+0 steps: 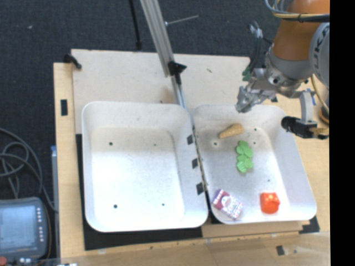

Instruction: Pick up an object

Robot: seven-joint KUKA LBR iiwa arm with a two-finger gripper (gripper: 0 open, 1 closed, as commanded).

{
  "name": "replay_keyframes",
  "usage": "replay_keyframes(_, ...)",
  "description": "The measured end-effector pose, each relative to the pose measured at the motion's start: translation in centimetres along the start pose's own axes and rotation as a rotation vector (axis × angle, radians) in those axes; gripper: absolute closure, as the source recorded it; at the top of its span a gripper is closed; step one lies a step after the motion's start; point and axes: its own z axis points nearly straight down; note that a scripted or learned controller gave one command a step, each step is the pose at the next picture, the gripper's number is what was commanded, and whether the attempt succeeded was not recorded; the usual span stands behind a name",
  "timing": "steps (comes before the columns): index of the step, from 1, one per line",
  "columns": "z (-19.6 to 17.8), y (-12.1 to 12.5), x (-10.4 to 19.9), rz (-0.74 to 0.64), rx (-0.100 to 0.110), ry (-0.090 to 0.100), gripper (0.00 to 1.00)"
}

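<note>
Your gripper [244, 105] hangs over the far rim of the right bin [288, 165], pointing down, with nothing visible between its tips. You cannot tell from this view whether it is parted or closed; the tips blur into one dark cluster.

Nearest to it, just below and slightly left in the view, lies a tan cone-shaped object [230, 131] on the bin floor, apart from the gripper. Further below it sits a green bumpy object [244, 156]. Well below, near the bin's front edge, you see a red object [269, 203], and to its left a small red-and-white packet [228, 204] at the front corner. The left bin [138, 121] lies well left of the gripper on the tabletop [127, 76].
</note>
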Motion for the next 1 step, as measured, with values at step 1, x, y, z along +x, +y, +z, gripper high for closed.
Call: replay_keyframes(1,0.78,1.37,4.66,0.001,-0.001,-0.001,1.00)
